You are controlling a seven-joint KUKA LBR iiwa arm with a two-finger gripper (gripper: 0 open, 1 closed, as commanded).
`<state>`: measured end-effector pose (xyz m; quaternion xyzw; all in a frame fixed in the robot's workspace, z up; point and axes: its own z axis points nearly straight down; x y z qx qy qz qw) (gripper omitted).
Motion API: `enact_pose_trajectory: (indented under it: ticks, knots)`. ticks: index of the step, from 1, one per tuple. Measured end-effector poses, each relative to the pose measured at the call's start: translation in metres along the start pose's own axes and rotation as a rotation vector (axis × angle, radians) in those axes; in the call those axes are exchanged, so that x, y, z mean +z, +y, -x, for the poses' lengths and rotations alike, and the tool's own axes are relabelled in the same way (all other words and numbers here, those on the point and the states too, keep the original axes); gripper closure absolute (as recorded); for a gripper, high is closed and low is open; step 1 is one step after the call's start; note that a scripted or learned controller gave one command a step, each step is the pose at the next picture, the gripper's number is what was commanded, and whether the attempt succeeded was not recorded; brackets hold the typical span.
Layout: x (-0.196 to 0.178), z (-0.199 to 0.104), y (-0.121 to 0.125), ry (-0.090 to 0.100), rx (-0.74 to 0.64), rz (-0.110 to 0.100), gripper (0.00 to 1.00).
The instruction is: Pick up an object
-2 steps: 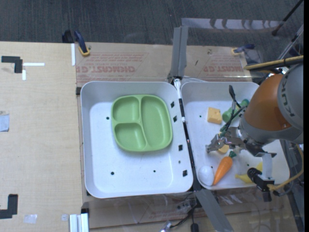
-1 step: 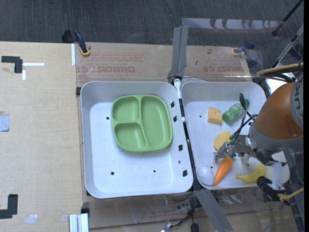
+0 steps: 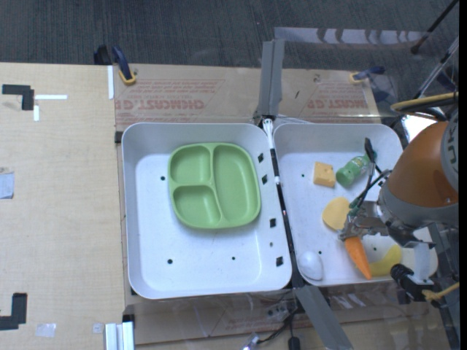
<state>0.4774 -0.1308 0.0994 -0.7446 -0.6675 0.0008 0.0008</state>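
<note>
A grey KUKA arm with an orange band (image 3: 430, 170) reaches into the right-hand shallow white bin (image 3: 303, 166) from its right side, its two-finger gripper (image 3: 355, 229) low over the bin floor near the front right corner; whether the gripper is wide or narrow cannot be told, since the wrist hides much of it; directly beneath and touching or nearly touching it lie the likeliest targets, an orange toy carrot (image 3: 357, 257) pointing toward the front edge and a pale yellow rounded disc (image 3: 336, 214) just to its left; a yellow cheese-like wedge (image 3: 323, 174) and a green plastic bottle-shaped piece (image 3: 352, 170) sit nearer the back edge, a white egg-shaped object (image 3: 311, 265) rests in the front left corner, and a yellow lump (image 3: 387, 259) lies at the carrot's right; a clean pick probably calls for straddling the carrot across its narrow width, clear of the disc, and closing before lifting straight up; the left-hand bin (image 3: 139, 217) carries a green three-compartment plastic plate (image 3: 215, 186) near its centre; mirrored red lettering on the brown cardboard behind the bins (image 3: 171, 97) appears to read "CHEMCAST".
</note>
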Motion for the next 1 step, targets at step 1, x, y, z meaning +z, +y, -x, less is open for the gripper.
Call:
enact_pose_trajectory:
  ticks: [1]
  knots:
    - [-0.0914, -0.0446, 0.0086, -0.001, 0.025, 0.0, 1.0]
